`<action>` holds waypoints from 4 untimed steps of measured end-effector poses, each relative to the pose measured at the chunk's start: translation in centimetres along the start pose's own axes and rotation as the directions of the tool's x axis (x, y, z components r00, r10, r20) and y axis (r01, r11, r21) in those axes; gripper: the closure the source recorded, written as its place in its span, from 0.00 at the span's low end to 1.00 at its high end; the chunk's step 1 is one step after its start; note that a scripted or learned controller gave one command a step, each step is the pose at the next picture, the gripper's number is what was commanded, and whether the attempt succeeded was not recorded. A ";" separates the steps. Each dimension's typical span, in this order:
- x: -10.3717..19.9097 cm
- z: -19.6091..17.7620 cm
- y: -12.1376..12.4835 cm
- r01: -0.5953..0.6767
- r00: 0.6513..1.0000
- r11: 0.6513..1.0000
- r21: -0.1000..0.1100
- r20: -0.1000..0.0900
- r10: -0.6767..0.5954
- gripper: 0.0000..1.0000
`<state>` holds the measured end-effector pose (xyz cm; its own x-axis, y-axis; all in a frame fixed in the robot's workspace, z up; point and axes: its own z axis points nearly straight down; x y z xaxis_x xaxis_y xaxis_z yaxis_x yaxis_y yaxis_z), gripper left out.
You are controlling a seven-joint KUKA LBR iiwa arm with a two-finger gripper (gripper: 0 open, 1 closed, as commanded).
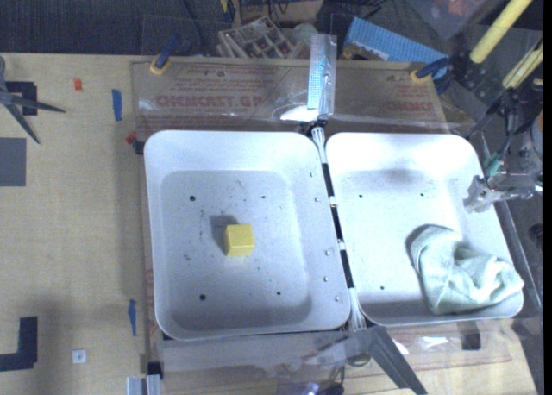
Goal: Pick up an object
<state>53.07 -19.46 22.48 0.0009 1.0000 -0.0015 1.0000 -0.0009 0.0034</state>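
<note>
A small yellow block (pixel 240 240) lies near the middle of the left bin (pixel 172 169). A crumpled pale cloth (pixel 464 274) sits in the near right corner of the right bin (pixel 388 160). My gripper (pixel 485 192) shows as a small grey metal part at the right bin's right rim, above and to the right of the cloth. It is apart from the cloth and far from the block. Nothing is seen held in it.
The two white bins meet at a central divider (pixel 332 212). A clear plastic sheet (pixel 259 91) with red lettering lies behind them. Clamps, cables and clutter line the back edge. Bare wooden benchtop (pixel 69 212) stretches to the left.
</note>
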 end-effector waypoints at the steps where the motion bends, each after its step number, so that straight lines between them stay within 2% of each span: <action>1: -1.9 -11.8 0.5 -0.447 0.894 0.894 0.002 0.001 0.447 1.00; 2: -0.9 -21.0 -4.7 -0.757 0.653 0.653 0.002 0.003 0.757 1.00; 3: -0.8 -22.1 -4.5 -0.754 0.657 0.657 0.000 0.004 0.754 1.00; 4: 3.4 -19.2 -5.0 -0.701 0.713 0.713 0.008 0.004 0.701 1.00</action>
<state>47.97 -15.98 41.67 0.7020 0.7121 -0.0022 0.7121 -0.7020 -0.0042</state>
